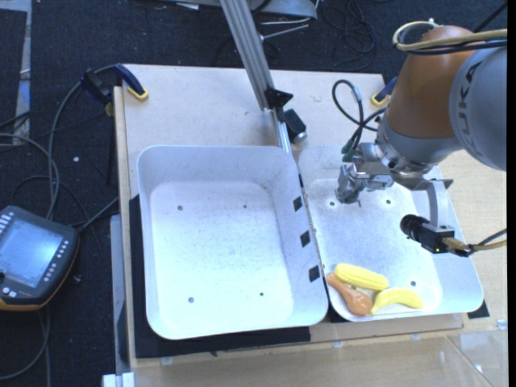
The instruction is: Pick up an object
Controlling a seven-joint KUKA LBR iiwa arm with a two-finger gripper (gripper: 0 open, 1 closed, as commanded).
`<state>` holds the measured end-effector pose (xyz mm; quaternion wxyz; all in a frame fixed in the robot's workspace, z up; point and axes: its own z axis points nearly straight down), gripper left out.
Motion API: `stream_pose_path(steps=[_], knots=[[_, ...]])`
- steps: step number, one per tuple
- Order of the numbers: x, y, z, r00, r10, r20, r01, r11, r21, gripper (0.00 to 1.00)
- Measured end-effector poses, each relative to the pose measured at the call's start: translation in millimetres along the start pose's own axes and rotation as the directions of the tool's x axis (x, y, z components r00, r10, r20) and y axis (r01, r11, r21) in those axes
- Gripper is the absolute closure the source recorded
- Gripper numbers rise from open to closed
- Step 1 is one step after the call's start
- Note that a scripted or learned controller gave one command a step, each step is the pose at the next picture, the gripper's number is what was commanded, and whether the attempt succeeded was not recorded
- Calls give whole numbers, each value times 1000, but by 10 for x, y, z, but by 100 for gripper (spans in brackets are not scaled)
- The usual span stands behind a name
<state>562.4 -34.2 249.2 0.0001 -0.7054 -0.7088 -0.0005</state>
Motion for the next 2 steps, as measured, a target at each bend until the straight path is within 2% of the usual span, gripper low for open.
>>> stream_pose_path(steps=[2], knots=[[1017, 341, -42, 1000, 1, 0, -1, 1000, 1, 100]])
